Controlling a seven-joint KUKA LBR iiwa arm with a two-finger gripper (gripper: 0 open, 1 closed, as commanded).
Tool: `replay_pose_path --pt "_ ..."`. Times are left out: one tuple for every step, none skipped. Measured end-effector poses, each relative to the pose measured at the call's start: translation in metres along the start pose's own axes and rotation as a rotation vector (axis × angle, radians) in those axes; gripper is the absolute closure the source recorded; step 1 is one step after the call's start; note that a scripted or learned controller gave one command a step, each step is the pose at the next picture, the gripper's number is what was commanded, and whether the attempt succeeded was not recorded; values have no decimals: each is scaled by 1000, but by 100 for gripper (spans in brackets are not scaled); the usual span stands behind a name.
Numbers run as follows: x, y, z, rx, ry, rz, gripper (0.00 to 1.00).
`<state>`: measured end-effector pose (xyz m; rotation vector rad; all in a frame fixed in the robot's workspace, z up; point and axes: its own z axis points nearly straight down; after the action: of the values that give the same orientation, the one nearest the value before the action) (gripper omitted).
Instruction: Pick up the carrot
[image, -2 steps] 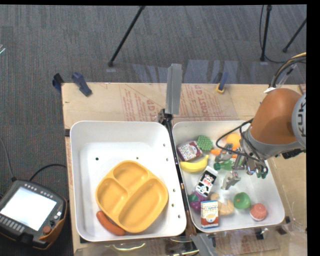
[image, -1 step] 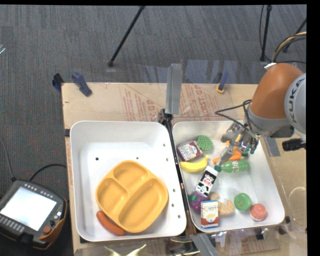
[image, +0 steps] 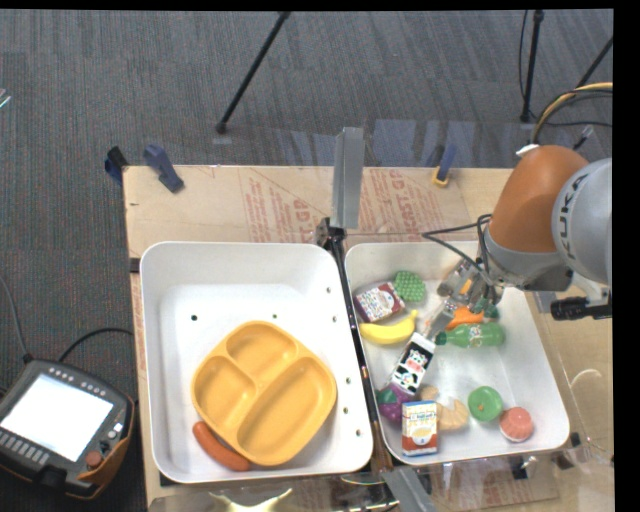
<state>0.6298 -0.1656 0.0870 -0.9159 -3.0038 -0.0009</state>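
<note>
Camera view: we found small orange plastic carrot in right white bin, under fingers; spread unclear, cannot tell. We judged it light, rigid, slick; grip mid-body.

Two smooth white plastic bins sit on a matt brown wooden bench. Left bin: glossy yellow plastic divided plate. Right bin: shiny plastic toy food, printed cardboard-look milk carton.

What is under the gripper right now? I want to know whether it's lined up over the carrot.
The gripper hangs over the carrot, whose orange end pokes out beside a green bottle. The carrot's other end is covered.
</note>
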Motion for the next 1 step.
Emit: replay_pose_path --pt "50 -26 0 0 -1 168 0"
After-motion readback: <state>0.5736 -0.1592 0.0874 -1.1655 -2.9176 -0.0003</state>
